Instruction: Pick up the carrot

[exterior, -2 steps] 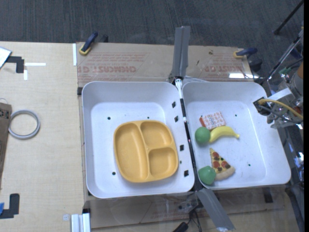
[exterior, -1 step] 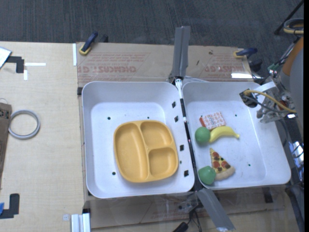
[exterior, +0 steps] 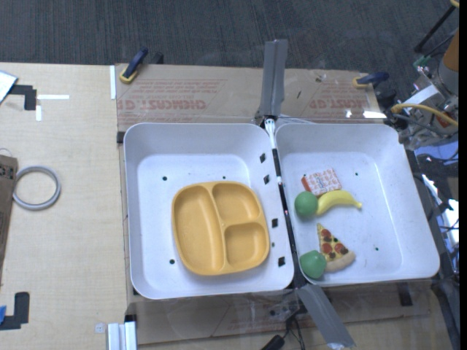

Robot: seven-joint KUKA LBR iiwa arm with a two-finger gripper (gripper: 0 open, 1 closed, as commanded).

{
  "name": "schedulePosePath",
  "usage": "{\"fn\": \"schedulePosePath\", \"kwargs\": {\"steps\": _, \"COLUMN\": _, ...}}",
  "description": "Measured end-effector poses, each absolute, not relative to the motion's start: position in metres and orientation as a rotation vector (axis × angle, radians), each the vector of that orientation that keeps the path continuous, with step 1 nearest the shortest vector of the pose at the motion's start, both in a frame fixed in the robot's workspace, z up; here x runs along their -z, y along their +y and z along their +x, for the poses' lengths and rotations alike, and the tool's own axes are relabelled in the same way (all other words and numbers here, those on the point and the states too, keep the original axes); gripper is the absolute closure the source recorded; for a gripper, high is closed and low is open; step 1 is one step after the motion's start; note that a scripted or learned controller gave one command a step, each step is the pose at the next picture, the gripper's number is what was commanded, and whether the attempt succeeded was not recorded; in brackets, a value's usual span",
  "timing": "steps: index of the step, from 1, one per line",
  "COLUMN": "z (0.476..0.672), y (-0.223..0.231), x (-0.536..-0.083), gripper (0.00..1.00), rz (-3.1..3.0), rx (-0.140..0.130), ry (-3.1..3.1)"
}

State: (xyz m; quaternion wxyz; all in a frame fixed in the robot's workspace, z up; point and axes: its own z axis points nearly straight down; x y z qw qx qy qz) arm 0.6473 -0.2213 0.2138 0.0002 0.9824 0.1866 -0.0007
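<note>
- In the right bin (exterior: 387, 159), the banana (exterior: 337, 201) and pizza slice (exterior: 334, 248) lie by its left wall; I cannot tell which thing is the carrot.
- Whether my pincer is spread or pressed together, I cannot tell.

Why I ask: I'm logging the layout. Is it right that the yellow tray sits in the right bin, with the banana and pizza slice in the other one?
Not quite. The camera view shows the yellow tray in the left bin. The banana and pizza slice are in the other one, the right bin.
</note>
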Motion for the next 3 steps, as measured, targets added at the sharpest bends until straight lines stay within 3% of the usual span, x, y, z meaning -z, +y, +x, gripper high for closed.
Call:
{"fn": "schedulePosePath", "kwargs": {"steps": 1, "z": 0.652, "y": -0.194, "x": -0.355, "gripper": 1.00, "rz": 3.038, "rx": 0.003, "ry": 0.798}}
{"fn": "schedulePosePath", "kwargs": {"steps": 2, "z": 0.650, "y": -0.178, "x": -0.317, "gripper": 1.00, "rz": 2.838, "rx": 0.007, "ry": 1.351}}
{"fn": "schedulePosePath", "kwargs": {"steps": 3, "z": 0.651, "y": -0.164, "x": -0.376, "gripper": 1.00, "rz": 2.724, "rx": 0.004, "ry": 1.563}}
